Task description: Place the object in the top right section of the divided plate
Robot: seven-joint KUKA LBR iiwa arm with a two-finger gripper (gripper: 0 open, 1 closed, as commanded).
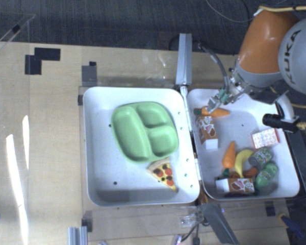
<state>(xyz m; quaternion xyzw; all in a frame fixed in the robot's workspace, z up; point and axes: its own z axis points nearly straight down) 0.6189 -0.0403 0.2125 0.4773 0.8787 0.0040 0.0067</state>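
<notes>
The gripper (218,104) hangs over the far left corner of the right bin (290,188), its fingers closed on an orange toy carrot (219,113) that sticks out sideways from between them, just above the bin floor. The grey arm (275,45) with its orange band reaches in from the far right corner of the bench.

In the left bin (92,188) lies the green divided plate (144,130), near the bin's middle — a toy pizza slice (163,173) rests just beside its near edge.

The right bin also holds a small juice carton (207,130) by its left wall, below the carrot, a red-and-white box (265,137) toward the right wall, and a cluster in the near part — a second carrot (229,155), a banana (241,161), green pieces (265,175) and a flat carton (237,186).
</notes>
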